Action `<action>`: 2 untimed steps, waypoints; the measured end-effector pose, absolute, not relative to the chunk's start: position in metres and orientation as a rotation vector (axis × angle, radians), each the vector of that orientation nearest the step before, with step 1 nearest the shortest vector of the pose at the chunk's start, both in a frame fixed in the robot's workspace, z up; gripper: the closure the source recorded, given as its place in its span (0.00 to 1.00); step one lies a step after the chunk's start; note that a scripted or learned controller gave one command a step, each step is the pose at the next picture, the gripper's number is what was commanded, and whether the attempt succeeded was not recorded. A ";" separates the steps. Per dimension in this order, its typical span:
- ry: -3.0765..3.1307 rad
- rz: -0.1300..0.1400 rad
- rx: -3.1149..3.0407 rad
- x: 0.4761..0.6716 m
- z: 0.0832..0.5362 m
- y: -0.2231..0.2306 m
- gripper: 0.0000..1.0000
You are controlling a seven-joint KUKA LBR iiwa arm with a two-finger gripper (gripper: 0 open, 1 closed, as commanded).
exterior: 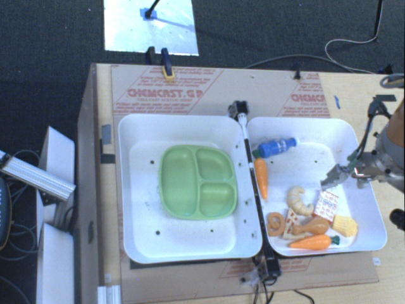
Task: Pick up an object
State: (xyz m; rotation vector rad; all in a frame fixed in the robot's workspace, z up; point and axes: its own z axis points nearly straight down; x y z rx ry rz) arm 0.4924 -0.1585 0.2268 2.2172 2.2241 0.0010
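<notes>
Toys are piled in the right bin [354,135]: a blue bottle [276,147] up top, a carrot [261,177] along the divider, then a shrimp [297,199], pretzel [275,222], second carrot [311,241], corn [345,225] and a red-and-white packet [326,203] near the front. Left bin [136,138] just has a green tray [198,182]. Gripper [333,176] hangs over the right bin above the packet, gripping nothing; can't tell how far open it is.

The arm [393,145] is cut off by the right edge. The gripper [333,177] is small and blurred. The carrot [310,242] and corn [345,225] partly hide the bin's [373,233] floor beneath the pile.
</notes>
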 end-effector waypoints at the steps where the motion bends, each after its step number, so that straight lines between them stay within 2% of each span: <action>1: 2.226 0.000 2.219 0.540 0.149 -0.126 0.00; 2: 2.222 0.001 2.220 0.530 0.084 -0.115 0.00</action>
